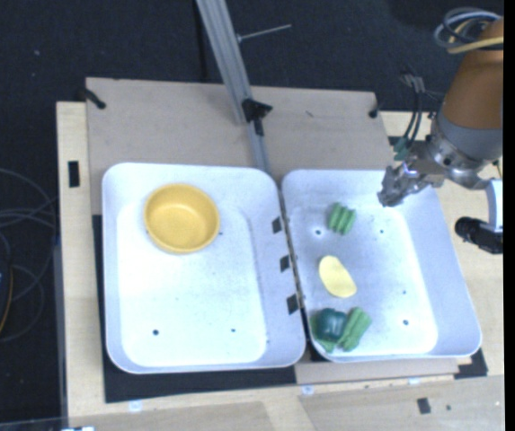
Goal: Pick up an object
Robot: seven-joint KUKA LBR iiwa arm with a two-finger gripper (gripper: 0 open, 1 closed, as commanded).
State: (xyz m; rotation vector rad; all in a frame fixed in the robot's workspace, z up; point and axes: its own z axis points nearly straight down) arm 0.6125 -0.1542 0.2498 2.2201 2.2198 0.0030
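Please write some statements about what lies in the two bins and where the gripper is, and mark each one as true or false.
1. The yellow bowl sits in the left bin. True.
2. The gripper is over the left bin. False: it is at the far edge of the right bin.
3. The pale yellow object lies in the right bin. True.
4. The right bin holds one object. False: it also holds a small green object near the far edge and a dark green object touching a ridged green object at the near edge.
5. The gripper touches the yellow bowl. False: they are in different bins.
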